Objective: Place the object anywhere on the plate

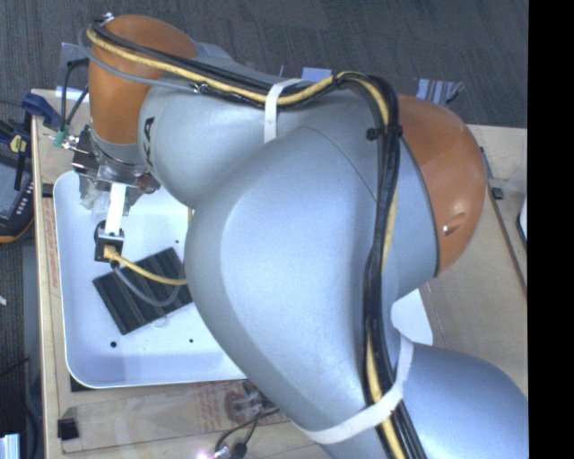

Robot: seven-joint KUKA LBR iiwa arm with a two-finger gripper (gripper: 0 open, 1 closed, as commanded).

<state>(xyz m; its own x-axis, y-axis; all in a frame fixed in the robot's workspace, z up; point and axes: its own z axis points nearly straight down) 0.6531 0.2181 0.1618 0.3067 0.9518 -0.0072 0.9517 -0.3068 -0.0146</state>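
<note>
- One grey arm (305,269) lies closest to the camera. It comes in from the lower right, and its broad rounded link covers the middle of the view.
- Two orange sections show on it. One is a dome at the elbow (453,193) on the right. The other is the orange band (130,85) above the wrist at the upper left.
- One bundle of black and yellow cables (381,224) runs along the upper side of the arm. A white strap (273,112) ties it near the top and another ties it low down.
- Arm pose: it bends at the elbow and stretches left across the bench, with the wrist turned down over the far left corner of the bin.
- One gripper (94,190) hangs below the wrist, above the upper left part of the bin floor. It is blurred and partly hidden, so I cannot tell whether it is released or clenched, and nothing can be seen held in it.
- One white bin (81,345) sits on the left, shallow with rounded corners. The arm covers its right side.
- One black ribbed slab (148,291) lies flat and askew on the bin floor. It is below the gripper in the view and apart from it.
- One wooden bench (471,300) shows pale to the right of the arm and below the bin.
- One blue clamp (38,106) sits at the bench's far left corner.
- Some dark carpet (269,27) lies beyond the bench.
</note>
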